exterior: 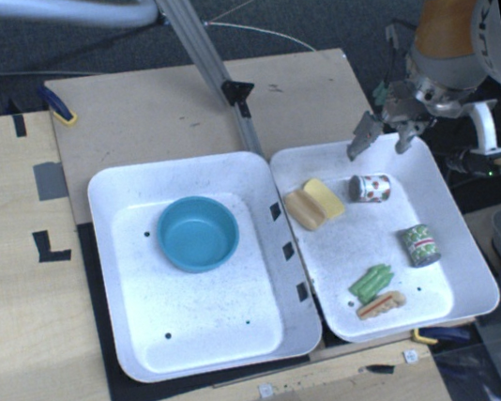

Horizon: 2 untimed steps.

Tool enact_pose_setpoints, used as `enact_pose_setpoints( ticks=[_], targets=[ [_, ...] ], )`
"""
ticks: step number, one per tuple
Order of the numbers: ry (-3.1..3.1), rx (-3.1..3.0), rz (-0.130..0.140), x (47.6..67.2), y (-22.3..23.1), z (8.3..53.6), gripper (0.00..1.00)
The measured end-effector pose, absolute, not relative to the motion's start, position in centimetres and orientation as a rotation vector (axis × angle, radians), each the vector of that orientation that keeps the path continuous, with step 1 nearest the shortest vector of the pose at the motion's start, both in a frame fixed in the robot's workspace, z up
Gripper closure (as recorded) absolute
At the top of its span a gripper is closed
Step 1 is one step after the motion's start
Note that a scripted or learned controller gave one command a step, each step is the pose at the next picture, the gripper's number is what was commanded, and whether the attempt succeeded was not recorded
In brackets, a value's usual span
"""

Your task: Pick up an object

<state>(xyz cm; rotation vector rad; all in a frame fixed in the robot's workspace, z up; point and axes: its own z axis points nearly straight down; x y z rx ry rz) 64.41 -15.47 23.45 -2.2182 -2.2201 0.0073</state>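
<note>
My gripper (381,140) hangs over the far edge of the right bin (456,236), its two fingers spread open with nothing between them. Just below it a small can with a red-spotted label (371,188) lies on its side. Left of the can lies a yellow and tan sponge-like block (314,203). A green can (420,245) stands near the bin's right side. Toward the bin's near edge a green bean pod (371,281) rests beside a hot dog toy (380,304).
The left bin (132,291) holds a blue bowl (198,233). A metal pole (206,50) slants down to the seam between the bins. Yellow-handled clamps sit at the bench's far left (58,104) and near right (441,335).
</note>
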Motion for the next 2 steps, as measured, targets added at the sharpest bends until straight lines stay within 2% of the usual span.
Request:
enact_pose_setpoints(
  ticks=[1,2],
  targets=[
    [-2.219,-2.217,0.009,64.0,-16.4,18.1,0.0],
    [-2.231,-2.228,-0.001,64.1,-17.0,12.5,0.0]
  ],
)
